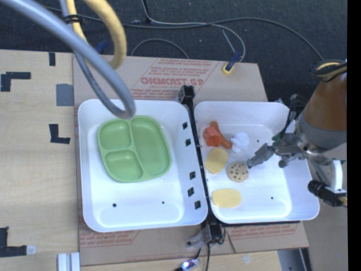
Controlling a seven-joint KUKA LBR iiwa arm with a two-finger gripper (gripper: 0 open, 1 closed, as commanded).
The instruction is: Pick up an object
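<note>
My gripper [266, 162] hangs over the middle of the right bin [299, 205], open, with nothing between its fingers. Its left fingertip [252, 162] is just right of a chocolate-chip cookie [237, 173]. Left of the cookie lies a pale yellow round piece [216, 161]. An orange toy [215, 135] and a small white crumpled item [241, 140] lie toward the back. A yellow oval piece [226, 197] rests near the front.
The left bin [135, 213] holds a green divided plate [133, 148]. A grey hose [84, 55] and a yellow hose [107, 16] cross the top left, the grey one ending over the plate's back edge. Black clips line the wall between the bins [196, 168].
</note>
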